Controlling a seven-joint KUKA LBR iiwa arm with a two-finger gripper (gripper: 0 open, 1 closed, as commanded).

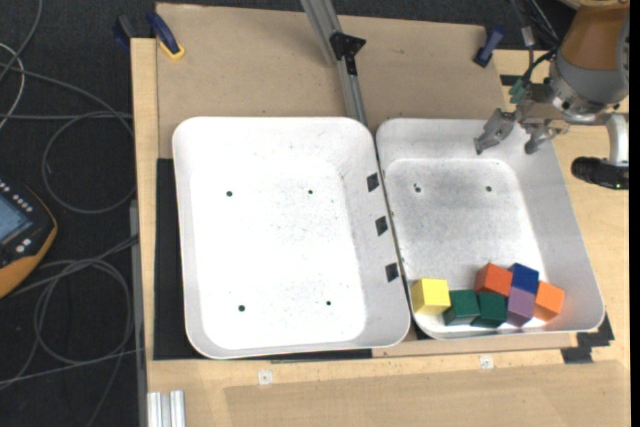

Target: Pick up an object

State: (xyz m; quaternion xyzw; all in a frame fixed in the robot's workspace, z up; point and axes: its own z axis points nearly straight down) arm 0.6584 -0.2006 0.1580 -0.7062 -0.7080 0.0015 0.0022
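We observed the gripper (512, 137) above the far edge of the right bin (560, 215), fingers spread apart with nothing between them. The blocks sat clustered at that bin's near edge, well apart from the gripper: yellow block (432, 294), two green blocks (476, 306), orange block (493, 277), blue block (524, 276), purple block (521, 301), second orange block (549, 299). The left bin (200, 215) lay alongside.
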